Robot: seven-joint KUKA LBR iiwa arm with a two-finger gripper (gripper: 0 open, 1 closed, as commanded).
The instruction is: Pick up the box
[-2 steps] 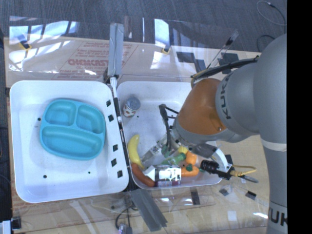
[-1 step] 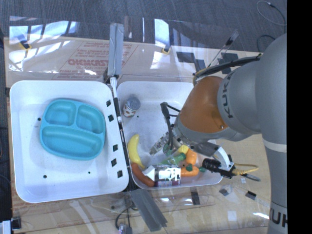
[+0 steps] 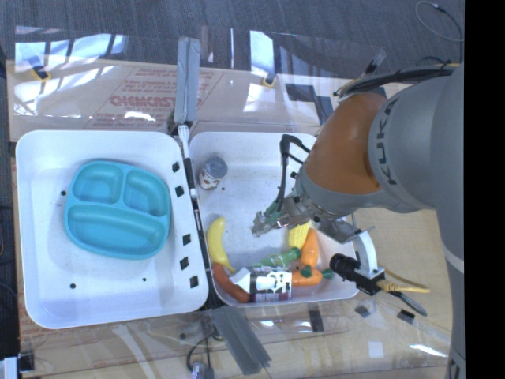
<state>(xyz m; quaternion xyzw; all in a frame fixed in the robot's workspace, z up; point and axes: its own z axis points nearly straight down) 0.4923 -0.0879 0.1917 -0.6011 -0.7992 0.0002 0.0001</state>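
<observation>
**Box lies at the near edge, tool hovers just beyond it**

Nearest the front rim of the right bin (image 3: 237, 144) lies the box (image 3: 271, 283), a small dark carton with a white label, resting on its side among toy food. Its long axis runs roughly left to right, along that near edge. Touching or crowding it are a reddish sausage-like piece (image 3: 226, 284) at its left end, an orange carrot (image 3: 311, 253) at its right, and a small green item (image 3: 282, 257) just behind.

One step farther in, the yellow banana (image 3: 215, 241) lies near the bin's left wall, and a yellow corn-like piece (image 3: 299, 234) sits beside the carrot. Over this cluster hangs the tool (image 3: 267, 223), its tip above the bin floor, just beyond the box and slightly to its left. Whether its fingers are spread or pressed together I cannot tell; nothing is seen between them.

So the coming move, as I judge it, turns on coming toward the near edge and down, closing across the box's short width.

Farther back, by the left wall, stands a small round can (image 3: 211, 170). In the left bin (image 3: 31, 164) rests a blue divided plate (image 3: 118, 208).

Count: one box, one banana, one carrot, one can, one plate, two bins, one arm.
</observation>
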